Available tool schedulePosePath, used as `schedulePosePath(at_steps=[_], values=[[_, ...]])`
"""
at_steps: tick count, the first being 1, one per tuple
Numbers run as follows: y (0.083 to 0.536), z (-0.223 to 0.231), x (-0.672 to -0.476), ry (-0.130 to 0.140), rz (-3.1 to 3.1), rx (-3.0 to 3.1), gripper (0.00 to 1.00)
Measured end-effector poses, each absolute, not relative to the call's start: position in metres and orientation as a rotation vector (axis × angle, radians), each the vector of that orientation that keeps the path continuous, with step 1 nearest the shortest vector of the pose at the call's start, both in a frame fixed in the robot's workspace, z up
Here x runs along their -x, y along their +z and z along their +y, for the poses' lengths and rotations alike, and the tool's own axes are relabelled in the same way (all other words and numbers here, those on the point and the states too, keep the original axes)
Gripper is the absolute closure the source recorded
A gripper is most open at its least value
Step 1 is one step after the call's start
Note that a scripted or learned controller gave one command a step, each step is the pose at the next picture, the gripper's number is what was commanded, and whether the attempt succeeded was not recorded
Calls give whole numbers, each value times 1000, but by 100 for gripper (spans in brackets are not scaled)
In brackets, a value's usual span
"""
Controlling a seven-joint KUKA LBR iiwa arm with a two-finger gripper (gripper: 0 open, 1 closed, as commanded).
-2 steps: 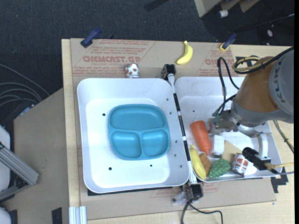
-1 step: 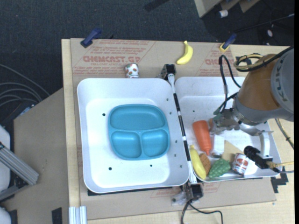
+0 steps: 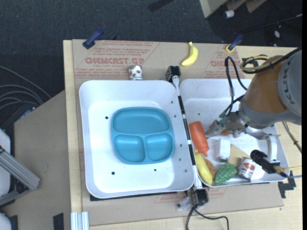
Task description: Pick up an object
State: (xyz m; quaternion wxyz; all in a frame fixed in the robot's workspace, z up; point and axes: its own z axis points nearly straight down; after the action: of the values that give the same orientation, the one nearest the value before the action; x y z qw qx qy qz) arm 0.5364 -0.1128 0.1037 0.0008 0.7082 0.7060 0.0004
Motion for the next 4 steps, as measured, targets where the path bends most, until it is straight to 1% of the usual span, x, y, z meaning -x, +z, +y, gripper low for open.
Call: schedulePosePath(at_steps=[1, 2, 3, 4], values=[[85, -114, -608, 0, 2221, -2220, 0], [95, -114, -608, 1, 2221, -2219, 100], [231, -114, -618, 1, 2221, -2219, 100], [231, -114, -618, -1, 2222, -2220, 0]])
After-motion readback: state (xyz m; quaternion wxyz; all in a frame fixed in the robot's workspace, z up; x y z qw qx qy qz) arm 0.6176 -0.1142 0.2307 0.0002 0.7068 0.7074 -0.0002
